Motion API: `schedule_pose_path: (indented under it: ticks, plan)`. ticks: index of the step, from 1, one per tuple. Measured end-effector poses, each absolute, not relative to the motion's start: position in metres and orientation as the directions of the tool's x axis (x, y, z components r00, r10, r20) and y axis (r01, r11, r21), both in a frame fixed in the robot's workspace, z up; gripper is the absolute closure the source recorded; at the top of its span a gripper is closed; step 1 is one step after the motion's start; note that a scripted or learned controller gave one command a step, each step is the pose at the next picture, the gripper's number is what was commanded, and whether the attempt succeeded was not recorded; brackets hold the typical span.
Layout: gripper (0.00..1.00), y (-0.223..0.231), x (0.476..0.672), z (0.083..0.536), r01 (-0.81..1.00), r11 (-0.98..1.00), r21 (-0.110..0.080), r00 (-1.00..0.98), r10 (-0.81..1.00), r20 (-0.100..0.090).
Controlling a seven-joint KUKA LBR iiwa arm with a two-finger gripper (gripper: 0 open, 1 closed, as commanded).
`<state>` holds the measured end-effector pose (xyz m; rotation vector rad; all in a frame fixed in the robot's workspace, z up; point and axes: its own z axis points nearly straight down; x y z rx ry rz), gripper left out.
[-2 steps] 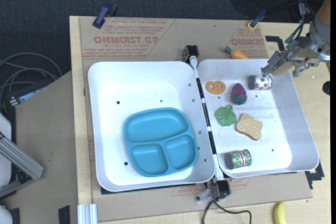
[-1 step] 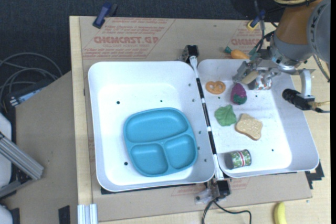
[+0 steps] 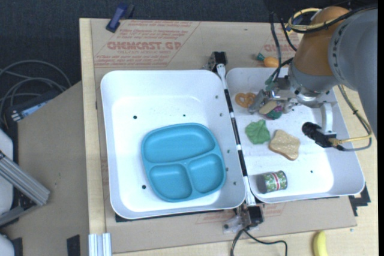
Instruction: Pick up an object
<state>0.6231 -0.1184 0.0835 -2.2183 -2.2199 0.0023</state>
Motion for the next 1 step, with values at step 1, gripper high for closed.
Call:
schedule_pose_path:
  ticks: [1]
  plan:
    - [1.00,-0.1190,0.6263,0.0977,1.000,0.001,0.007,-0.001,1.000,-0.001]
